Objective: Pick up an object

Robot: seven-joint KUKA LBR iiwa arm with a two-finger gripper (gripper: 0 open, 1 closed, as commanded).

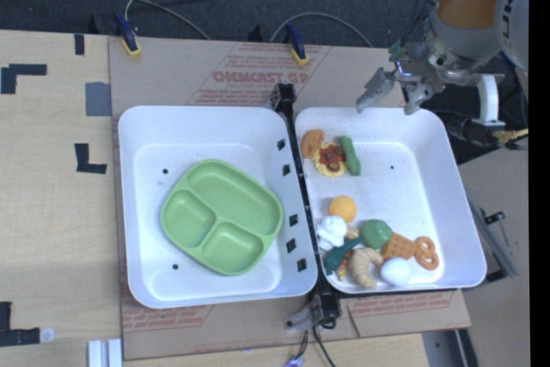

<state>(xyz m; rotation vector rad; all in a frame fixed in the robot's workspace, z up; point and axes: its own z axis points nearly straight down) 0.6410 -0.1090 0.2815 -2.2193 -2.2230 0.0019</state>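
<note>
My gripper (pixel 393 94) hangs above the back edge of the right bin (pixel 447 185), fingers spread open with nothing between them. In that bin lie toy foods: a pizza slice (pixel 330 159) with a green pepper (pixel 348 155) and a brown piece (pixel 311 142) near the back left, an orange ball (pixel 342 208) in the middle, and a front cluster of a white garlic piece (pixel 332 229), a green vegetable (pixel 375 233), a pretzel (pixel 424 253), a white egg (pixel 396 272) and a tan croissant (pixel 364 264). All lie below and in front of the gripper.
The left bin (pixel 137 185) holds a green divided plate (pixel 222 216). A black divider with clips (pixel 292 185) runs between the bins. Cables and two clamps (pixel 129 37) lie along the back of the cardboard-covered bench.
</note>
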